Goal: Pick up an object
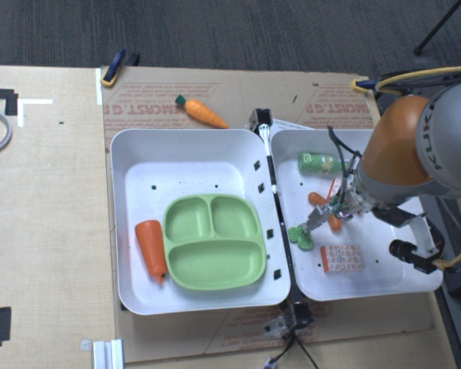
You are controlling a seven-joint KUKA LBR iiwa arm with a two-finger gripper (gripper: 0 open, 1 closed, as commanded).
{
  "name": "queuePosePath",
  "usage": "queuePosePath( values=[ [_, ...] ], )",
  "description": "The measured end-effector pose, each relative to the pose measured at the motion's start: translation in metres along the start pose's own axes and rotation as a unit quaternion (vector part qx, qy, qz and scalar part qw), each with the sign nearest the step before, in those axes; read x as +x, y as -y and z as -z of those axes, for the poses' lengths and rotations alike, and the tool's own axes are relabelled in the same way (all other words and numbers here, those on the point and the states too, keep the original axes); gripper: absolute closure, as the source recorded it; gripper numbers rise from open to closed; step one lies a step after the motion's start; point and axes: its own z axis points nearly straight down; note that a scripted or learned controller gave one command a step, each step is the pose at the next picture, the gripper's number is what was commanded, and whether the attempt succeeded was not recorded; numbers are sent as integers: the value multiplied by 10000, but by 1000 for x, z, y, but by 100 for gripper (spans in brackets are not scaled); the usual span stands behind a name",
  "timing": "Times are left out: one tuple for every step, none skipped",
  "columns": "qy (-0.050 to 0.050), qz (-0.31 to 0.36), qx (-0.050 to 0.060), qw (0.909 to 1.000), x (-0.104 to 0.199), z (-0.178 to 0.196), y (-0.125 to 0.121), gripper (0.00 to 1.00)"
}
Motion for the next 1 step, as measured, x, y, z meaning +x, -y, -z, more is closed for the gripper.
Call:
queuePosePath(
  values=[
    [2, -11, -10, 10000, 0, 10, -1, 100]
  ],
)
